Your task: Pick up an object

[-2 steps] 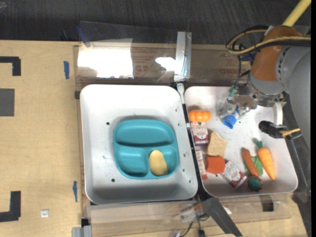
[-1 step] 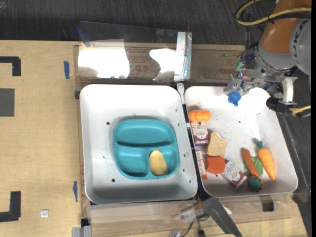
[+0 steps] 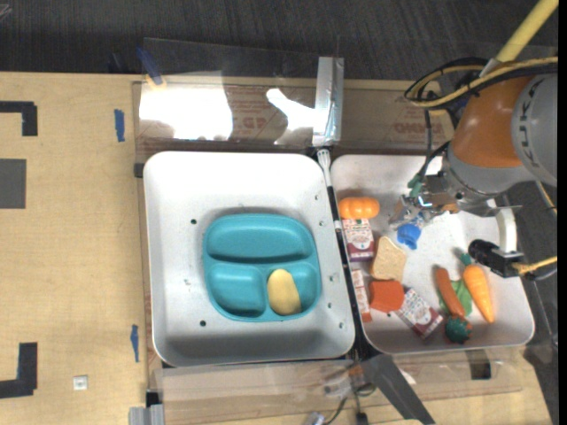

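From the fixed overhead camera, the grey arm (image 3: 514, 140) with its orange band reaches in from the right and ends over the back part of the right bin (image 3: 518, 330). Its gripper (image 3: 418, 204) is low over the bin's floor, but the fingers are too small and cluttered to tell whether they are apart or together.

Just below the gripper lies a small blue object (image 3: 408, 235), possibly touching the tip. To the gripper's left sits a small orange pumpkin (image 3: 359, 208), with a dark red packet (image 3: 358, 239) beneath it. Below the blue object are a tan bread slice (image 3: 389, 258), an orange block (image 3: 386, 296) and a red-and-white packet (image 3: 418, 312). Down and to the right of the gripper lie two toy carrots (image 3: 479, 292), side by side.

Well to the gripper's left, the left bin (image 3: 168, 237) holds a teal divided tray (image 3: 257, 246) with a yellow lemon-like object (image 3: 283, 290) in its lower right compartment.
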Motion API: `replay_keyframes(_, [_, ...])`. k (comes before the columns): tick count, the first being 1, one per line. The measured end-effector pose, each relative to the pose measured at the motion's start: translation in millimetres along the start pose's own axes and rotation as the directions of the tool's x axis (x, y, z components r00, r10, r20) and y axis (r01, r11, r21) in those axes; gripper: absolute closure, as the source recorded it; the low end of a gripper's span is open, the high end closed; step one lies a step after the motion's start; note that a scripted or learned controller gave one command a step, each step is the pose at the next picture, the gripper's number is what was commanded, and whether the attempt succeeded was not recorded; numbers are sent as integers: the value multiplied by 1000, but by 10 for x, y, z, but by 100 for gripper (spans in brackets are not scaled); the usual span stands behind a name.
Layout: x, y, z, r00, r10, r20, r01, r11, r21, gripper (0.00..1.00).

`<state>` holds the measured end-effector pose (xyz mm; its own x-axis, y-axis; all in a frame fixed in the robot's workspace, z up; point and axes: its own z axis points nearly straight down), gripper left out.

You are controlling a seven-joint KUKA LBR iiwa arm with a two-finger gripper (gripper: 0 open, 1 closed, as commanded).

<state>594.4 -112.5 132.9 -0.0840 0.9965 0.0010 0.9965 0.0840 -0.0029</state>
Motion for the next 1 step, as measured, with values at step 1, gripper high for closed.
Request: replay_keyframes(1, [217, 294, -551, 999, -52, 2, 52, 999, -10, 100])
